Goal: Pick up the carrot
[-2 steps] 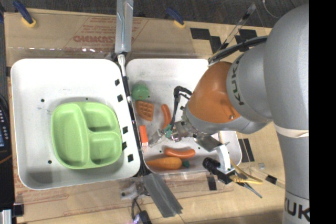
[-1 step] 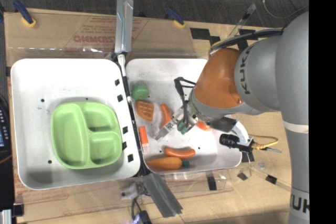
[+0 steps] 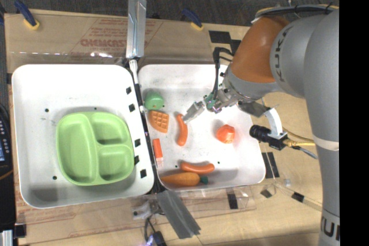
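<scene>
The carrot (image 3: 180,179) lies at the near edge of the right bin (image 3: 251,158), hard against its front wall, with its long axis running roughly left to right along that wall and a small green tip at its right end. The claw (image 3: 199,109) hangs over the middle of the same bin, well apart from the carrot; from the claw the carrot lies toward the front wall and a little to the left in the view. The claw points leftward and down, and its fingers are too small and blurred for me to tell how far apart they stand; nothing is visibly between them. My judgement is that the coming move calls for travel toward the front wall and a turn of the wrist so that the fingers close across the carrot's short width, and the wall just beside it may crowd one finger. Counted in the right bin: one carrot, two sausages (image 3: 181,129) (image 3: 198,167), one waffle (image 3: 159,120), one tomato (image 3: 226,133), one round green piece (image 3: 154,102), and one thin orange stick (image 3: 157,151) by the divider. The left bin (image 3: 29,124) bears one green tray (image 3: 95,148).
</scene>
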Motion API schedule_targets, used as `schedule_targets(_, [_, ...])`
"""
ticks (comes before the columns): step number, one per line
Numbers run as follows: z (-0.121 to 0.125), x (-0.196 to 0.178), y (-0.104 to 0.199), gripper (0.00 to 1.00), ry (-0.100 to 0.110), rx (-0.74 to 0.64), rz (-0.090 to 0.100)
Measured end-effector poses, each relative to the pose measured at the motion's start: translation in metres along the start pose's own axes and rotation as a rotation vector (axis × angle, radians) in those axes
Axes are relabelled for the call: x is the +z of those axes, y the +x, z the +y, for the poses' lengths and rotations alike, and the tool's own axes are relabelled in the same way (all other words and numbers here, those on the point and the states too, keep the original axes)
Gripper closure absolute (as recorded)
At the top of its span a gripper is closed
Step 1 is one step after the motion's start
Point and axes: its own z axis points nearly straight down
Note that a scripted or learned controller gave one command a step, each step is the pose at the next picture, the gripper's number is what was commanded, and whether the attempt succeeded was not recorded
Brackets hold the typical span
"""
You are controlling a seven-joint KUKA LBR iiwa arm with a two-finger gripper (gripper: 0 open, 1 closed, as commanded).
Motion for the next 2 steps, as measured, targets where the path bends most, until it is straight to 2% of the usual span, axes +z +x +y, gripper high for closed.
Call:
schedule_targets(1, [-0.007, 0.067, 0.04, 0.0, 0.001, 0.045, 0.0])
schedule_targets(2, [0.064, -0.056, -0.015, 0.0, -0.003, 0.156, -0.001])
